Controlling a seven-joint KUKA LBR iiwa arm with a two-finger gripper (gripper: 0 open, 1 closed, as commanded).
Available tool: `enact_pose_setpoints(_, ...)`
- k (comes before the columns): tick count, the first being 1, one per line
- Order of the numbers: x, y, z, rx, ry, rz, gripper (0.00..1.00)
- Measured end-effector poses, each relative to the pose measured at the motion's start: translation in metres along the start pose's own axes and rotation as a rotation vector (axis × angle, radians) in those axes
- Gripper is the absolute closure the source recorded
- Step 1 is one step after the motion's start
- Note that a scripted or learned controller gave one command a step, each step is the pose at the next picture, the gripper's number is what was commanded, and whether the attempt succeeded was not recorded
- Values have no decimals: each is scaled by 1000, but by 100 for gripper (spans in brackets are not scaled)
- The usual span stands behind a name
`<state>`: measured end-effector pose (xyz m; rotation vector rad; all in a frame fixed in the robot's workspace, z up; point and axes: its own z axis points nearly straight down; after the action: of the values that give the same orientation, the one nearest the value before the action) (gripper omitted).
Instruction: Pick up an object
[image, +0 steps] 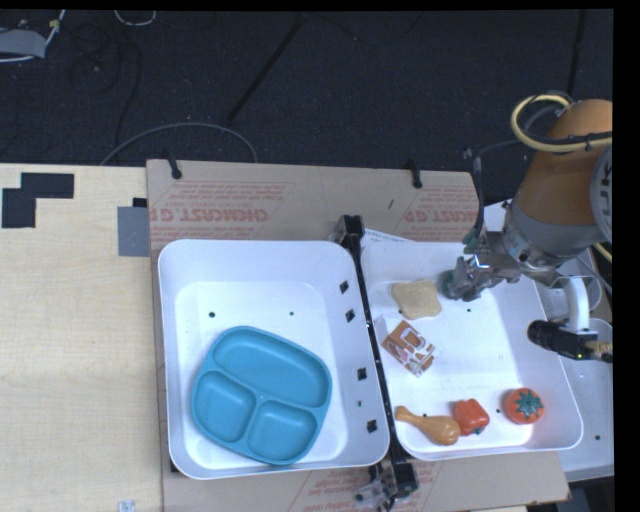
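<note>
Your count: one blue divided plate (262, 394); one cookie (416, 298), wrapped snack (409, 347), drumstick (430, 424), red block (470, 415), tomato (523, 405). Gripper (462, 280): state unreadable.

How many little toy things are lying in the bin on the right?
5: a beige slice near the claw, a patterned packet mid-bin, and a drumstick, red piece and pumpkin-like toy along the near edge.

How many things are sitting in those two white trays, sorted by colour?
Blue: 1, the divided plate
Beige: 1, the bread slice
Tan: 1, the chicken drumstick
Brown-and-white: 1, the small packet
Red-orange: 2, the block and the tomato
Total: 6
</note>
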<state>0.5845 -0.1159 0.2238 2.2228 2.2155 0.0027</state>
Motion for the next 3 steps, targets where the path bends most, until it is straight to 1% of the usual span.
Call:
enact_pose_setpoints(1,0,1,-64,-1,0,-4,100)
enact_pose_setpoints(2,45,-11,-42,9,3,-7,100)
enact_pose_setpoints(3,97,-23,-39,8,3,-7,100)
